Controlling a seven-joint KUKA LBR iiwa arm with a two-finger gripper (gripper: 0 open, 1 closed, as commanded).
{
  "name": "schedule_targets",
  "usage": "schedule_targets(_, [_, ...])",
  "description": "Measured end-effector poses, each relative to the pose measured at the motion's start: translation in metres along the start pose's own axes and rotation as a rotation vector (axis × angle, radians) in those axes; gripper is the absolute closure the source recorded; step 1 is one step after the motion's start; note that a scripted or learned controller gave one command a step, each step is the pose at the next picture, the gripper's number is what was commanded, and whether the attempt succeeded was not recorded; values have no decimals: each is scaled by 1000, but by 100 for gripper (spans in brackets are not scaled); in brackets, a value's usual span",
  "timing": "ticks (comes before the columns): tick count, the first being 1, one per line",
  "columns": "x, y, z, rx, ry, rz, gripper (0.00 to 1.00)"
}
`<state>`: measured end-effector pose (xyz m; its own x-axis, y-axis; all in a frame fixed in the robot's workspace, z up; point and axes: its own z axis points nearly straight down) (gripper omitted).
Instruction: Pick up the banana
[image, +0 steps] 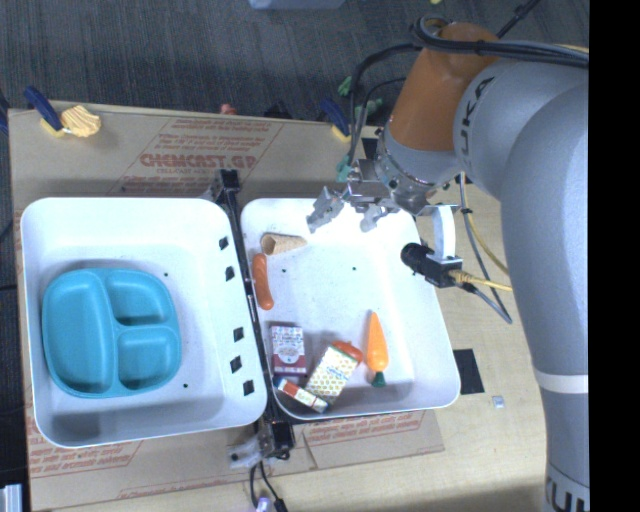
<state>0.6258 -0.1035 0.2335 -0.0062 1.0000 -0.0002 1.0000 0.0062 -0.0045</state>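
My gripper (346, 212) hangs over the back rim of the right bin (440, 345). Its two grey fingers (323, 211) are spread open with nothing between them. Just below and to its left, a tan wedge-shaped piece (283, 242) lies in the bin's back left corner. An orange sausage (262, 281) lies along the left wall. A carrot (376, 345) with a green end rests near the front right. No item here is clearly recognisable as a banana.
A small red box (288, 348), a patterned yellow box (333, 370) and a small tube (301, 396) lie at the right bin's front. The left bin (60, 225) holds a blue divided plate (110, 330). A yellow clamp (80, 122) sits at the bench's back left.
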Motion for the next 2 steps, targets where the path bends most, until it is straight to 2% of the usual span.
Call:
schedule_targets(1, [8,-63,106,2,1,107,0])
schedule_targets(2, [13,-113,138,-14,0,38,0])
